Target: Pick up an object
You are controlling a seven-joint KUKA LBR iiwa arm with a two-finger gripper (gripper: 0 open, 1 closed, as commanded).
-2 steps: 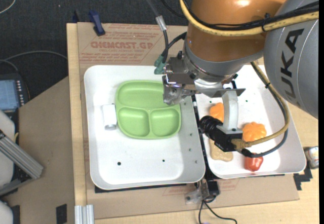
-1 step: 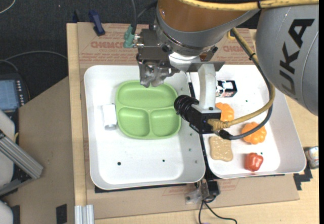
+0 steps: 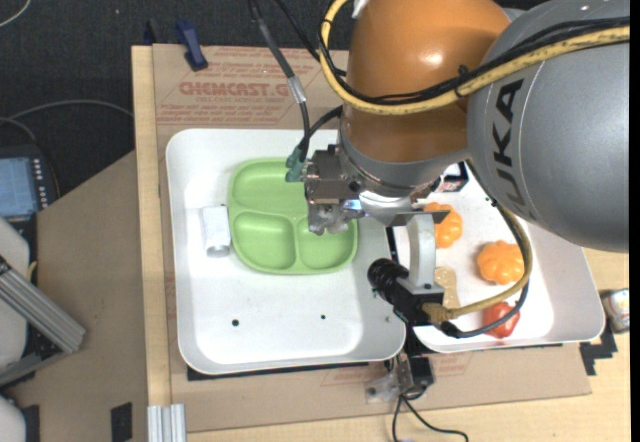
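Observation:
My gripper (image 3: 324, 218) hangs over the right side of a green divided plate (image 3: 270, 215) that lies in the left bin (image 3: 200, 310). A small white block (image 3: 215, 229) lies just left of the plate, apart from the gripper. In the right bin (image 3: 560, 325), an orange pumpkin-shaped toy (image 3: 500, 262), a smaller orange piece (image 3: 448, 226), a red piece (image 3: 504, 321) and a tan piece (image 3: 444, 280) lie partly hidden by the arm. Nothing shows between the gripper and the plate.
The grey arm with its orange band (image 3: 420, 50) covers the back of the right bin and the seam between the bins. The front of the left bin is bare white floor. A cardboard sheet (image 3: 230, 80) lies behind the bins.

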